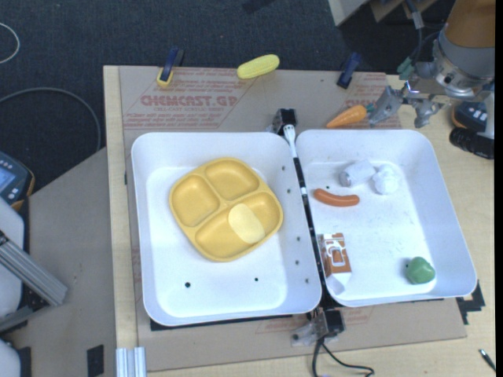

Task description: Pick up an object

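Gripper point(402, 107) at upper right, above back rim of right bin point(448, 203), fingers spread apart, nothing between them. Orange carrot point(346, 116) on bench just left of gripper, outside bin. Right bin: sausage point(336, 199), two white lumps point(371, 176), green piece point(420, 270), small carton point(336, 254). Left bin point(149, 210): yellow divided plate point(226, 208) bearing pale slice point(246, 224). Yellow banana point(258, 67) on board behind bins.

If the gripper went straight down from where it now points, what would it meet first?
Probably the bench board just behind the right bin's back rim, near the orange carrot. The gripper hangs there, though depth is unclear.
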